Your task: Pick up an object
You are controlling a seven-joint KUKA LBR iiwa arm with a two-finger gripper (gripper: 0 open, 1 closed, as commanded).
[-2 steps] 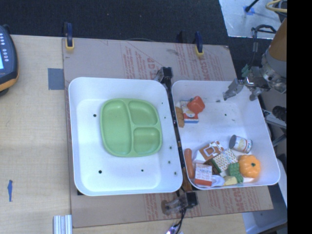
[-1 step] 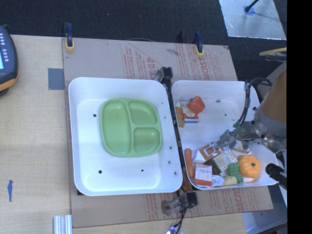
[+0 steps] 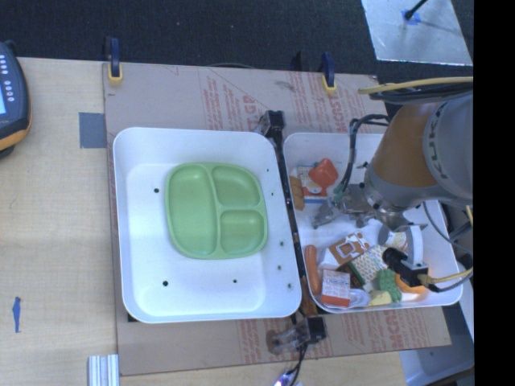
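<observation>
Camera view, looking down on the bench: at the far left edge of the frame sits a dark handheld controller [image 3: 11, 95] with an orange rim, beside a patch of grey tape [image 3: 92, 129]. Left of centre, the left bin [image 3: 137, 296] carries a green divided plate [image 3: 216, 209], lying flat in its upper middle. Just right of it, touching along their shared edge, the right bin [image 3: 451, 296] holds a jumble of small objects: an orange-red piece [image 3: 324, 172] near the top, a carrot-like stick [image 3: 311, 265] along the left wall, a red-and-white packet [image 3: 335, 286] and a green toy [image 3: 386, 282] toward the bottom. Reaching in from the right, the grey arm with its orange band [image 3: 406, 147] hangs over that bin, and the gripper [image 3: 342, 207] sits low among the upper objects. Whether its claw is apart or together cannot be told from this angle.
</observation>
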